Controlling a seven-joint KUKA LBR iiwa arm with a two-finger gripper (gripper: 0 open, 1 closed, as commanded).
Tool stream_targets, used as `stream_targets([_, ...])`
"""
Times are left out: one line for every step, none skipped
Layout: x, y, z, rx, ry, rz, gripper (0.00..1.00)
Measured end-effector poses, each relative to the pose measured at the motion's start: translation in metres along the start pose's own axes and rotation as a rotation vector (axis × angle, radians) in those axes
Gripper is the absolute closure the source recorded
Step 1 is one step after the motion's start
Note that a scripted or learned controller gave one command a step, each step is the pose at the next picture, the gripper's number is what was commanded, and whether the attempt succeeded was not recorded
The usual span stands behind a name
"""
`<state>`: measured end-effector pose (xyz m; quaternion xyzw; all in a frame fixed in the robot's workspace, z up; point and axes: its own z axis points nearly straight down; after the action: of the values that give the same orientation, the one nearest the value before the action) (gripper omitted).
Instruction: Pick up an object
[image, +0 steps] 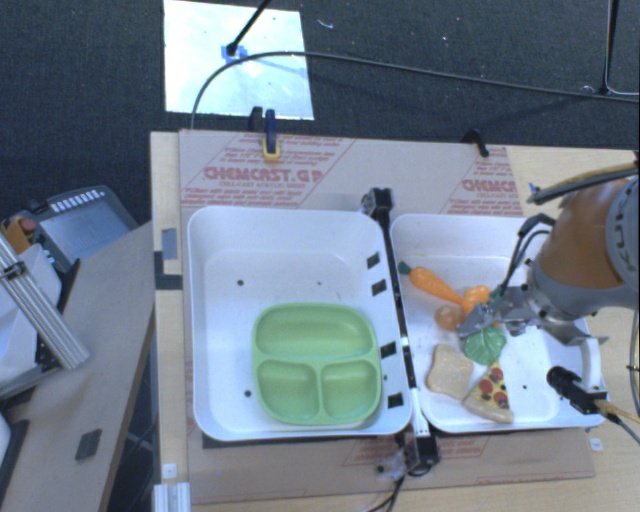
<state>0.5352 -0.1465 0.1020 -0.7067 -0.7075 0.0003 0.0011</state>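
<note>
Reaching in from the right edge of the frame, the grey arm with its orange band (595, 235) lowers its two-finger gripper (487, 322) into the right-hand shallow white plastic bin (450, 235), lower right of centre. Contents of that bin, all crowded together: an orange toy carrot with a green tip (432, 283), a small orange rounded piece (476, 296), a peach-coloured lump (447, 317), a green leafy toy (487, 346), a tan bread-shaped slice (450, 372) and a toy pizza wedge with red dots (490, 391). The gripper sits just above the green leafy toy and beside the peach-coloured lump, apparently touching the cluster; whether its fingers are parted or closed on anything is not clear enough to say. The wrist tilts down and toward the left of the frame, the forearm lying across the bin's right rim. Left-hand bin (215, 260), centre frame: one light green three-compartment plate (317, 362). Risk, judged: with pieces packed so close, the fingers may land between two items, nudge them apart and close on nothing, or pinch the thin leaf edge and lose it on lifting.
</note>
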Motion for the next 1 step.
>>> stream_targets([-0.0008, 0.0017, -0.0133, -0.005, -0.002, -0.001, 1.0])
